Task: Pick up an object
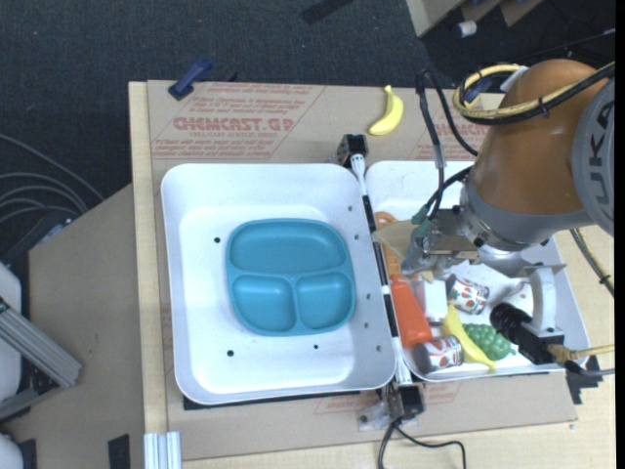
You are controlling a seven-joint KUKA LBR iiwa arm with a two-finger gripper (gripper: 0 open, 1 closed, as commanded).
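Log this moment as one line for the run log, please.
arm: low over right bin | carrot, corn, can: lying in right bin | blue tray: in left bin | banana: on bench

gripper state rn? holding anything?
Gripper: cannot be told. It is low in the right bin, over the orange carrot; nothing is visibly held.

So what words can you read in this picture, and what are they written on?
"CHEMCAST G P", in red on the brown board behind the white bins.
Smaller red lines under it: too blurred to read.
"UK", on the grey arm at the right edge; the rest is cut off.
Red and white small cans: print too small to read.
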